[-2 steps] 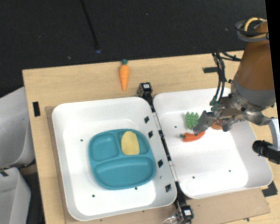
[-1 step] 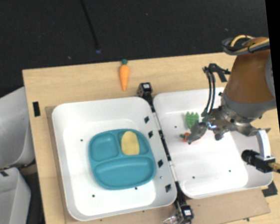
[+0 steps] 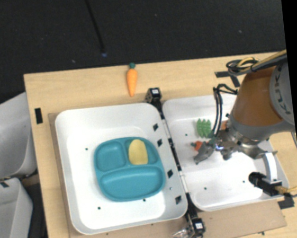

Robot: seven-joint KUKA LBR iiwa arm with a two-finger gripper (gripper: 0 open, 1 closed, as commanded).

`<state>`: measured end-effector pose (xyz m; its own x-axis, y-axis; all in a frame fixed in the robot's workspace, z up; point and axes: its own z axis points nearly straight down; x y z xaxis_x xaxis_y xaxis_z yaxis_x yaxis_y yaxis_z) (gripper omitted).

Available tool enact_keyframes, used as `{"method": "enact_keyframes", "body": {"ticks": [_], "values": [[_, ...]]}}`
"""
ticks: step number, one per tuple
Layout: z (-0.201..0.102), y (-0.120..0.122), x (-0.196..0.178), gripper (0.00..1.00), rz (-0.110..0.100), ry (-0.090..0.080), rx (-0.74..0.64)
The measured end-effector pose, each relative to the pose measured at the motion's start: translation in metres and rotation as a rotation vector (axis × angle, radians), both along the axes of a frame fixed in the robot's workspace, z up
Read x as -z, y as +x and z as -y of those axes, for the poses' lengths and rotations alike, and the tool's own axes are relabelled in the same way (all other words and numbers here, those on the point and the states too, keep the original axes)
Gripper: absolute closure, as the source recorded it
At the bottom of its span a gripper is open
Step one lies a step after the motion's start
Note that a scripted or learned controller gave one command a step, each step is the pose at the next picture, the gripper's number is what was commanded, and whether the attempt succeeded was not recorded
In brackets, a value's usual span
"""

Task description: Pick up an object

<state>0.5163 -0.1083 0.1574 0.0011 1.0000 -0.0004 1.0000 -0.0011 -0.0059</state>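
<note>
The gripper (image 3: 204, 153) hangs low in the right bin (image 3: 221, 195) — whether it is open or closed, I cannot tell. A small red object (image 3: 196, 145) lies just at its left tip, with a green object (image 3: 204, 127) just beyond — farther back.

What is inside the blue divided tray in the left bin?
The blue tray holds one yellow oval object in its upper right compartment. Its other compartments show bare blue. Nothing covers the tray.
</note>
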Motion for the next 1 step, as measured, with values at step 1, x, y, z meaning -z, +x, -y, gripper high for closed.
{"method": "enact_keyframes", "body": {"ticks": [1], "values": [[0.0010,-0.0008,0.0529,0.00,0.001,0.000,0.000]]}}
